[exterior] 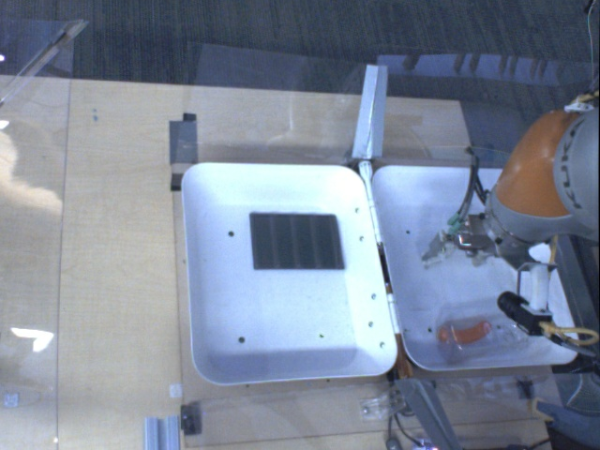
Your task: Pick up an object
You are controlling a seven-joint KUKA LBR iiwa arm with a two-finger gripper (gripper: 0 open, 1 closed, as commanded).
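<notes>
Two shallow white bins sit side by side on a pale wooden bench (103,251). The left bin (217,289) takes up the middle of the frame, and the right bin (412,200) lies against its right edge. In the middle of the left bin lies a flat dark ribbed rectangle (296,241), with its sides parallel to the bin's walls. A grey metal post (369,120) rises from the seam between the bins at their upper edge and runs toward the top of the frame. The arm (530,181), grey with an orange band, comes in from the right edge of the frame over the right bin. Its gripper (448,245) points left and sits over the middle of that bin. Whether it is spread or pressed together cannot be told from this angle, and nothing is seen pinched in it. The thing to pick, a clear plastic packet (466,333) with something orange-red inside, lies on the floor of the right bin near its lower wall. It is lower in the frame than the gripper, slightly to the right, and apart from it.
</notes>
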